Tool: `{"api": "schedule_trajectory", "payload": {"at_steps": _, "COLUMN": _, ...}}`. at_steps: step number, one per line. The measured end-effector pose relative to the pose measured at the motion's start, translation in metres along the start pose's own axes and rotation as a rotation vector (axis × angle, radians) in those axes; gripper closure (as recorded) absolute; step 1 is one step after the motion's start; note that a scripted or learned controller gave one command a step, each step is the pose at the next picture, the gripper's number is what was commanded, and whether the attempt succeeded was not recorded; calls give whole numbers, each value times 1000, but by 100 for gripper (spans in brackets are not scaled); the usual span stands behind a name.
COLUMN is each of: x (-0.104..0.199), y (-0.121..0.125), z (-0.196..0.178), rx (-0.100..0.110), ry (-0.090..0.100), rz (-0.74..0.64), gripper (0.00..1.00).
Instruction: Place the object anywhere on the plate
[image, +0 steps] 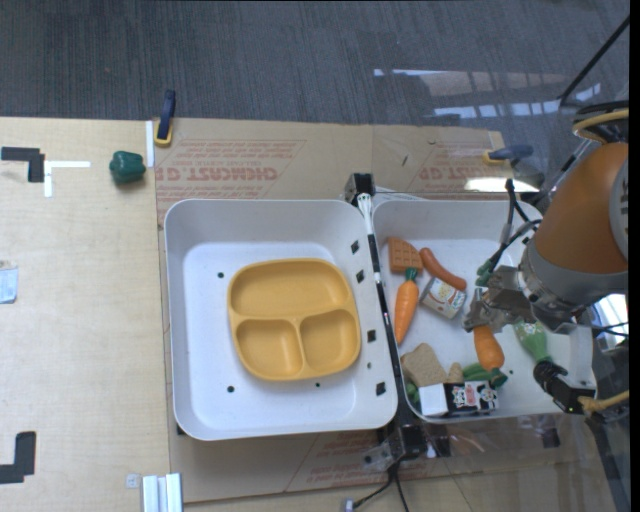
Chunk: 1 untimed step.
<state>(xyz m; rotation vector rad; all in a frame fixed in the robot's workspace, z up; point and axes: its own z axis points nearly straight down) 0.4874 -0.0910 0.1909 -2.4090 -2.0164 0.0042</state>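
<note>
Camera view showing gripper (487, 318) hanging low in right bin (455, 222), over small orange carrot-like toy (488, 350); grip state hiding under wrist, cannot tell. Toy probably light, hard, slick plastic; pinching across thick middle suiting best. Yellow plate (294, 318) waiting in left bin (200, 330).

Dark carpet (300, 50) – light wood bench (70, 330)

Red printed lettering runs across the flat brown cardboard sheet (262, 160) lying under the two bins; it appears mirrored or upside down, and only part reads, roughly "CHEMCAST". A second red print on the same cardboard at the right is too blurred to read. Nothing else carries legible text.
</note>
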Motion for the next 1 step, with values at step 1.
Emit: {"api": "schedule_trajectory", "payload": {"at_steps": 1, "x": 0, "y": 0, "z": 0, "rx": 0, "ry": 0, "rz": 0, "gripper": 0}}
